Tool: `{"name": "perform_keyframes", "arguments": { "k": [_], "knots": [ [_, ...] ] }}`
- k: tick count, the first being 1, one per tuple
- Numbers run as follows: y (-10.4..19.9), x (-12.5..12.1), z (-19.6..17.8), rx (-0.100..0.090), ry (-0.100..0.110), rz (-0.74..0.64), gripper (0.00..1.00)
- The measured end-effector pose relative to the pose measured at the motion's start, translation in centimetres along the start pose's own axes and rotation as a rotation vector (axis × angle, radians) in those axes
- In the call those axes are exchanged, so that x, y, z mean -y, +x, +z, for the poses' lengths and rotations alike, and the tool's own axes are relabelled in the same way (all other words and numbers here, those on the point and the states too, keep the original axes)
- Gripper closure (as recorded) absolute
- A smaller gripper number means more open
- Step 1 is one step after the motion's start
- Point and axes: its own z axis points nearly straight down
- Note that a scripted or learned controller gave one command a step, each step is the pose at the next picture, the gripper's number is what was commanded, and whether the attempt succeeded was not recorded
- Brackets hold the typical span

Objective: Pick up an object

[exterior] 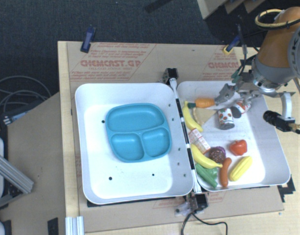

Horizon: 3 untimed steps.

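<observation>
Two shallow white bins side by side on the worktop (140, 58): left bin (88, 131) and right bin (269, 146). One blue three-compartment tray (138, 132) flat in the left bin. Counted in the right bin: two bananas, upper banana (191, 119) and lower banana (204, 158), along the left wall; one small packet (200, 141) between them; one carrot (204, 103) near the far wall; one can (225, 118), tilted, near the middle; one tomato (239, 147); one dark red round fruit (217, 154); one sausage (224, 172); one corn cob (240, 167); one green vegetable (207, 174) at the near corner. One gripper (234, 98) low over the far part of the right bin, just above the can. Opening of the fingers could not be determined; no object seen between them.
</observation>
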Motion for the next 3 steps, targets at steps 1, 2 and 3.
{"name": "perform_keyframes", "arguments": {
  "k": [1,2,3],
  "knots": [
    [-2.3,0.7,6.9,0.000,0.000,0.000,0.00],
    [3.8,-4.3,7.9,0.003,-0.003,0.001,0.00],
    [3.9,-4.2,7.1,0.002,-0.001,-0.001,1.00]
  ]
}}
